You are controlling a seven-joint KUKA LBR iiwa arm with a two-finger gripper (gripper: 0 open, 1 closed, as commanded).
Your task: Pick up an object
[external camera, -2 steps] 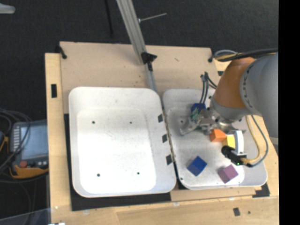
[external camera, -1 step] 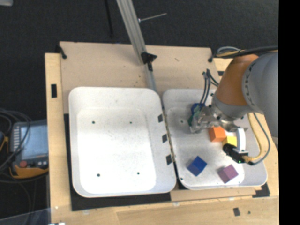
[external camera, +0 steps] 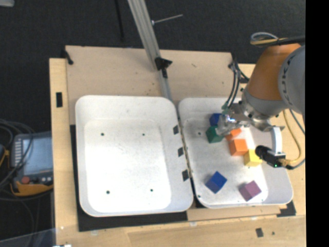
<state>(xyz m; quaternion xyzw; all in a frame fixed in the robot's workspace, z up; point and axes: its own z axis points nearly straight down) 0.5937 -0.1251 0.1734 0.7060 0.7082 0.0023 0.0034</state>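
Note:
The right bin (external camera: 205,112) holds several small blocks. A green block (external camera: 213,135) and a blue block (external camera: 215,119) lie close together near its middle. An orange block (external camera: 237,143) sits just right of them, with a yellow block (external camera: 252,158) beyond it. Nearer the front lie a second blue block (external camera: 216,181) and a purple block (external camera: 250,190). My gripper (external camera: 229,123) hangs low over the bin, right beside the green, blue and orange blocks. The wrist hides its fingers.
The left bin (external camera: 128,153) lies beside the right one. A slanted metal pole (external camera: 146,32) rises behind the bins. A black cable part (external camera: 267,156) hangs off the arm near the yellow block. A control pendant (external camera: 31,161) sits off the bench at left.

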